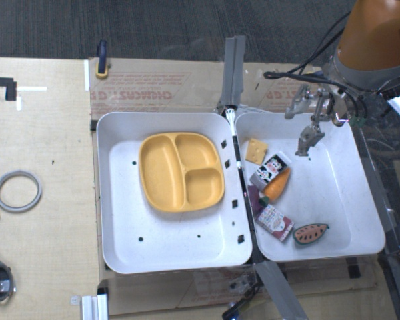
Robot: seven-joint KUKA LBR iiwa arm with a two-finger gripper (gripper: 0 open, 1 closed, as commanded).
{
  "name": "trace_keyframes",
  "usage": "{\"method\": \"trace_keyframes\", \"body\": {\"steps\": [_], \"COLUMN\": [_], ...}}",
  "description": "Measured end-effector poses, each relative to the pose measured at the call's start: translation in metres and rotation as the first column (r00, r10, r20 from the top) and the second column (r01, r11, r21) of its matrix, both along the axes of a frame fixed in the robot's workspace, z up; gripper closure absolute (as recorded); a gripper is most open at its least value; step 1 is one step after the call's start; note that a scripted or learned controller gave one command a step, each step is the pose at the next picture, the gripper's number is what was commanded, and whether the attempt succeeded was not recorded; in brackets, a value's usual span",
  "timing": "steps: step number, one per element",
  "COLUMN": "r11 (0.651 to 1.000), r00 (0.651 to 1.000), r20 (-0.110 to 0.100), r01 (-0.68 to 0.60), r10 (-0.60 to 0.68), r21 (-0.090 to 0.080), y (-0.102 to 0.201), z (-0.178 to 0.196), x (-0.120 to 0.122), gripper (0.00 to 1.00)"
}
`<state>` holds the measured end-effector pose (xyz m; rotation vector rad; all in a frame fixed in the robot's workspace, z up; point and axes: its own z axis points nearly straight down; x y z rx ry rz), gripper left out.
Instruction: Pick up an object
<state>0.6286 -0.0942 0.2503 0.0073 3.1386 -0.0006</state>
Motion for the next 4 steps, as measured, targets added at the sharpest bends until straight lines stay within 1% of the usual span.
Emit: {"method": "trace_keyframes", "body": {"steps": [1,2,3,4], "r11": [0.981,0.977,0.995,0.899], "r00": [0.981,0.977,0.995,0.899], "r20": [0.008,0.002,0.001,-0.002], "r01": [-0.195,0.213,0.104,0.438], "r10": [0.195,-0.213,-0.104,-0.438], "r21": [-0.004,0.000,0.000,0.000], "y": [0.001,-0.033,-0.017,-0.015], "z": [-0.138,-0.157,-0.146,-0.159], "x": [-0.014,-0.110,-0.109,-0.091], "gripper": [0.00,0.00,0.00,0.00]}}
